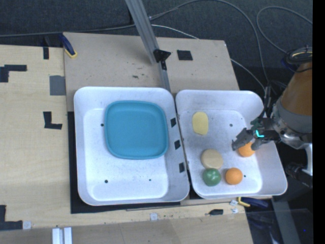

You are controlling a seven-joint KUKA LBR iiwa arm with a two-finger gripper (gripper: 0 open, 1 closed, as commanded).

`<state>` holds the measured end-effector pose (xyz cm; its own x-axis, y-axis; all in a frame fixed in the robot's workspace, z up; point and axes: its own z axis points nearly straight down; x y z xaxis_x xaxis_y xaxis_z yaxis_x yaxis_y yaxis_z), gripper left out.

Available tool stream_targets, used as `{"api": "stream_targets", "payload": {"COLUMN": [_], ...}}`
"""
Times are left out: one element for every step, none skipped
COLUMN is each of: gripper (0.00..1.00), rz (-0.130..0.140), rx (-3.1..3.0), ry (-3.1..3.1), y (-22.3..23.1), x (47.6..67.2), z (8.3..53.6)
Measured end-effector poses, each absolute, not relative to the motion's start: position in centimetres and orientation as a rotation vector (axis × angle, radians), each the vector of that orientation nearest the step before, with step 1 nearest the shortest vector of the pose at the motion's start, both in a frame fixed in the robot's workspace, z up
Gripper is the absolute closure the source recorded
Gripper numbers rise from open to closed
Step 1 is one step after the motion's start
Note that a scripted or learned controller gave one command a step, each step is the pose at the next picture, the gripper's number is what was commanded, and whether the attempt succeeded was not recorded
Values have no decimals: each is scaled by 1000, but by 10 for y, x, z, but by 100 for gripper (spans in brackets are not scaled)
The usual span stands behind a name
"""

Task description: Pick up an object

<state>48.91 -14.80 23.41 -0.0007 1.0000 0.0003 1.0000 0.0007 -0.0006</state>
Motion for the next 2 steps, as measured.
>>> {"api": "stream_targets", "payload": {"gripper": [0, 0], "rz": [0, 5], "rx": [-2220, -2217], "ry": [-2222, -2218], "y": [-148, -145], "x": [489, 489], "z": [234, 171]}}
